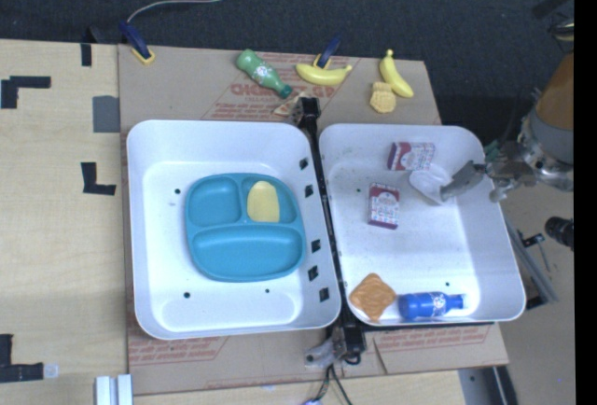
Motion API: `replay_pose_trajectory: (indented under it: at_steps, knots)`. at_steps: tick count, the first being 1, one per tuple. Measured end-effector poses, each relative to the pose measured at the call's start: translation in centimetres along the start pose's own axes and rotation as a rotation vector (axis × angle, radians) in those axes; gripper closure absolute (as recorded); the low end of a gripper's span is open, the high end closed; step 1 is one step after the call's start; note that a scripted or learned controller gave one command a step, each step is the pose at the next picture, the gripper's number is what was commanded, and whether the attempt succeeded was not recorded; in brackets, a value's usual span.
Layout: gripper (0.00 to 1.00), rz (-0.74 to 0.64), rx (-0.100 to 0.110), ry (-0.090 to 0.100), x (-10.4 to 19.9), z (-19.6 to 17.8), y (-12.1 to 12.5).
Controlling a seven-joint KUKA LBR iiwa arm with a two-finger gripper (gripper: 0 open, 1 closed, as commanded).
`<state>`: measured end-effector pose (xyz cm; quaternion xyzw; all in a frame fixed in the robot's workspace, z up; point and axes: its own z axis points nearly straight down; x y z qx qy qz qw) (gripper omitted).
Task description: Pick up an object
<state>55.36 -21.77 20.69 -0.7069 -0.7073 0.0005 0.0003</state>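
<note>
Approach step: gripper (459, 181) over right bin (499, 254) at 2 o'clock, finger state unclear. Nearest object, clear cup (427, 182) (touching fingertip, apparently), beside red carton (410, 156). Next: descent, closure around cup.

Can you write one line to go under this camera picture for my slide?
Robot gripper reaches into the right bin near a clear cup.
</note>
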Motion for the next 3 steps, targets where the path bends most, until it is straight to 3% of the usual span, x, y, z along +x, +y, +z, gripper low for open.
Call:
replay_pose_trajectory:
  at_steps: [1,2,3]
  knots:
    - [0.00,-0.001,0.001,0.002,4.3,6.4,7.2]
    - [0.00,-0.001,0.003,0.002,10.0,10.8,3.5]
    - [1.00,-0.002,0.001,0.002,10.1,9.8,3.6]
